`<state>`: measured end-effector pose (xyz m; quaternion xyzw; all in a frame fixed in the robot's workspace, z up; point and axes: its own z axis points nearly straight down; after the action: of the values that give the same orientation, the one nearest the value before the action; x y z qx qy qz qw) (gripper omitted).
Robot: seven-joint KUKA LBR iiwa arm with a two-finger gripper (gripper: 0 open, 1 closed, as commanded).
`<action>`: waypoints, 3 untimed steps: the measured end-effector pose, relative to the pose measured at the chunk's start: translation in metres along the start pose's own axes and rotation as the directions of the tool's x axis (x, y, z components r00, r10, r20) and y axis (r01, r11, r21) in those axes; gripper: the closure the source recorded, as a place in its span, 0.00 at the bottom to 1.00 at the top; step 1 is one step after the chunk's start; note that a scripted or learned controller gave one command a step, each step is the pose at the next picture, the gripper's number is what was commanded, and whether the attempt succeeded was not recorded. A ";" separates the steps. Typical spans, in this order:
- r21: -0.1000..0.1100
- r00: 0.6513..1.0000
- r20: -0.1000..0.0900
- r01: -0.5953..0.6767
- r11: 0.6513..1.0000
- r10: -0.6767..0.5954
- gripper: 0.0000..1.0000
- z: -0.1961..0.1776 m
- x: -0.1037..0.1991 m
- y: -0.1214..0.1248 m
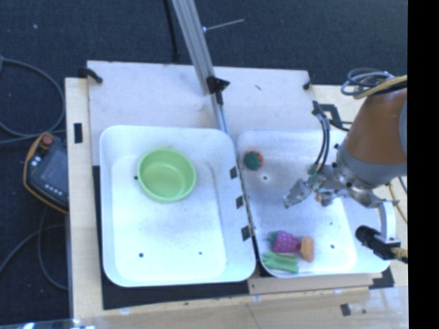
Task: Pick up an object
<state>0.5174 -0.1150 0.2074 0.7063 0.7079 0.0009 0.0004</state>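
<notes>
Cut off and unclear

The arm (374, 132) runs off the right edge. The small round thing (253, 160) near the right bin's (343, 252) far corner is too small to identify.

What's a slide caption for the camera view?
Gripper over the right bin, toys at its near edge; green bowl in left bin.

Orange band (378, 125), grey wrist (363, 173), black cable (322, 139), metallic fingers (296, 194).
</notes>
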 end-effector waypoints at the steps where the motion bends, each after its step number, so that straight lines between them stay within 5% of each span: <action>1: -0.001 1.000 0.000 -0.002 1.000 0.002 0.00 0.000 0.000 0.000; 3: 0.004 1.000 0.003 -0.003 1.000 0.003 0.00 0.106 -0.013 -0.005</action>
<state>0.5126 -0.1277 0.1009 0.7074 0.7068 -0.0014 -0.0001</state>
